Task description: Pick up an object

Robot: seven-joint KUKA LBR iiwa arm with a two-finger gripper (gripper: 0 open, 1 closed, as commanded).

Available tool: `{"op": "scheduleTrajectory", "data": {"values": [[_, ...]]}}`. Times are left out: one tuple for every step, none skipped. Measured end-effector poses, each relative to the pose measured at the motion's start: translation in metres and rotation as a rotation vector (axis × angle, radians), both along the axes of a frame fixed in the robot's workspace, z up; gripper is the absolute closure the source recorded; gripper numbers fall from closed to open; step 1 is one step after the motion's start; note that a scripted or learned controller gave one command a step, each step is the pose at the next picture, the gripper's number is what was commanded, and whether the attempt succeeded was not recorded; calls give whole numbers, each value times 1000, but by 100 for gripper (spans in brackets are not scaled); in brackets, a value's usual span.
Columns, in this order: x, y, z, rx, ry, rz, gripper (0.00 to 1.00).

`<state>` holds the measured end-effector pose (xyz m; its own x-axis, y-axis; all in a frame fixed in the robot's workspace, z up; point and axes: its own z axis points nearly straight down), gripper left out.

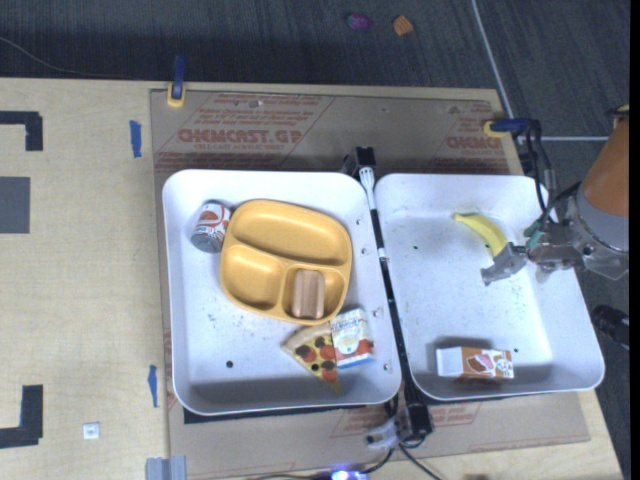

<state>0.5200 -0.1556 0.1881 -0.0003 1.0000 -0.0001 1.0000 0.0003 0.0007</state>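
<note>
Item: banana (pixel 481 231), lying flat in the right bin (pixel 430 298), upper middle. My gripper (pixel 503 264) hovers just beside its lower end; whether it is open or closed, I cannot tell. Method, as I judge it: centre over the curve, descend straight, close across the narrow width.

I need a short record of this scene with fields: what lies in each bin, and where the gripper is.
left bin: yellow tray with a brown block in one compartment; can at the tray's upper left; pizza slice and small carton below the tray
right bin: banana near the top; flat box near the bottom
gripper: over the right bin, just below the banana
held object: none visible
</note>
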Motion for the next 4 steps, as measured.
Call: {"op": "scheduleTrajectory", "data": {"values": [[18,17,-93,-1,-1,0,0],[-1,56,-99,-7,-13,-2,0],[-35,58,-99,-5,-17,0,0],[-35,60,-99,-8,-19,-2,0]]}}
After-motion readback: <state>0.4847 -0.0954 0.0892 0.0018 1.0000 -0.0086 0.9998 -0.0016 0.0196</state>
